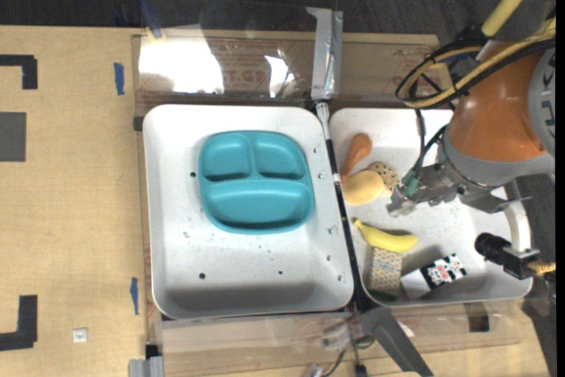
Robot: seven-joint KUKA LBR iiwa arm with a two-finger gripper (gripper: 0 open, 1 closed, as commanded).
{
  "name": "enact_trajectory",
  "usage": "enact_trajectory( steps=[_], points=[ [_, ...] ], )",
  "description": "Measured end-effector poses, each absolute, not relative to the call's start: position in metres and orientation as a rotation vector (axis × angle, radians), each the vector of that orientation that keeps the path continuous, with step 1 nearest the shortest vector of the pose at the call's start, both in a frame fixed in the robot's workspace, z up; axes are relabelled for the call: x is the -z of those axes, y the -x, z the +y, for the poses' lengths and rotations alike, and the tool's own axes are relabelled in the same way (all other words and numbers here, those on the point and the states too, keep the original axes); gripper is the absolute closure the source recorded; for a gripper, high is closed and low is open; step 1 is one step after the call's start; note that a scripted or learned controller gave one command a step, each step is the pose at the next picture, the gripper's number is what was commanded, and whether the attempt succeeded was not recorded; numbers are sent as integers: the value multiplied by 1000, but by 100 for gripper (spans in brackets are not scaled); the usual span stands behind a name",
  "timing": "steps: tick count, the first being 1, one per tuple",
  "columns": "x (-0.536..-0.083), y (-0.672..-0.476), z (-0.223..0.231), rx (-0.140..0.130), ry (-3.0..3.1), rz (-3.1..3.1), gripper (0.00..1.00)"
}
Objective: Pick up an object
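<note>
The right bin serves as the reference. The gripper hangs over its middle, reaching in from the arm's orange-banded wrist at the bin's right side. Whether the gripper is open or closed cannot be told at this resolution; nothing is visibly between its tips.

Objects in the right bin:
- A pale yellow, rounded, lemon-like object lies near the bin's left wall, just left of the gripper.
- An orange, carrot-like object lies towards the bin's far left corner, just above the lemon-like object.
- A speckled tan item sits between the lemon-like object and the gripper.
- A yellow banana lies curved, below the gripper.
- A patterned packet lies at the near left corner.
- A white and black box lies along the near wall, right of the packet.

The left bin, adjoining the right bin's left wall, holds a teal divided plate.
</note>
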State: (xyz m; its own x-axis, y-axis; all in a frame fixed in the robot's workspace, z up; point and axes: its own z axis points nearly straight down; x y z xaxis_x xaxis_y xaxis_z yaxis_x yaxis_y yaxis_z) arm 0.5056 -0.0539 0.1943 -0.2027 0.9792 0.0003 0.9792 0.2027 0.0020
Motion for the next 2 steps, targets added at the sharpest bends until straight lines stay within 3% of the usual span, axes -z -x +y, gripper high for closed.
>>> enact_trajectory(
  steps=[1, 2],
  points=[
    [-198, -560, -48, -2, -1847, 2539, 100],
    [-198, -560, -48, -2, -1847, 2539, 0]
  ],
)
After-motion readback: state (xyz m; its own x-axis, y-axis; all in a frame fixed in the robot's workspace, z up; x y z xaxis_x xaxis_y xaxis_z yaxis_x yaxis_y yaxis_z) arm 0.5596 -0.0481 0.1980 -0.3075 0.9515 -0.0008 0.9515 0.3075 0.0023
